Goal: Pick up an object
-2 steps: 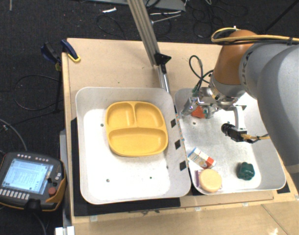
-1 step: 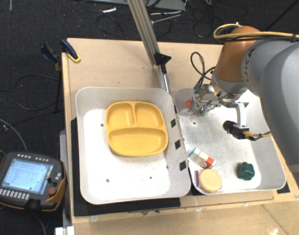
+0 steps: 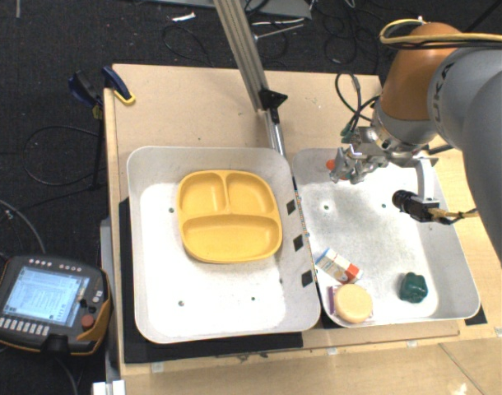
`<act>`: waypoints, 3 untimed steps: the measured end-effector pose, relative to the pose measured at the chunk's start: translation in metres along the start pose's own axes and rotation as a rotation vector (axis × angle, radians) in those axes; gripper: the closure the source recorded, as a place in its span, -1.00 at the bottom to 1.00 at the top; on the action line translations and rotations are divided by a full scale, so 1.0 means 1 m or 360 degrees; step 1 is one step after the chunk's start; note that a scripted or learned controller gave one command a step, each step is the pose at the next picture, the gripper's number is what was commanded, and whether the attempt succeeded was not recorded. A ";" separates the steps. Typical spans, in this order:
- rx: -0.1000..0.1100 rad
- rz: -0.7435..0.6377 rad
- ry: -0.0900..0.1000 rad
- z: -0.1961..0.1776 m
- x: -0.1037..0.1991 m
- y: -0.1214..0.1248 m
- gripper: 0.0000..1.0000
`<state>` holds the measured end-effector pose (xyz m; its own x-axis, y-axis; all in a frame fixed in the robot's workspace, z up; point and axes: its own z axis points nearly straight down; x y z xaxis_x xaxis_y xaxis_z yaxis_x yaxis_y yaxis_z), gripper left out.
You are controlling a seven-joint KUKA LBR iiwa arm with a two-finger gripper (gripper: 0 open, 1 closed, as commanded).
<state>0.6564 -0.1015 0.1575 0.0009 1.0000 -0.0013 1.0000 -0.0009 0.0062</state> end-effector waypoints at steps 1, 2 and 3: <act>-0.0001 -0.0006 0.0000 -0.049 -0.001 0.011 1.00; 0.0000 -0.0006 0.0001 -0.085 -0.001 0.013 1.00; 0.0014 -0.0012 0.0004 -0.075 0.046 -0.002 1.00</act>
<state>0.6542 -0.0557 0.2327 -0.0069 1.0000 0.0011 1.0000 0.0069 -0.0026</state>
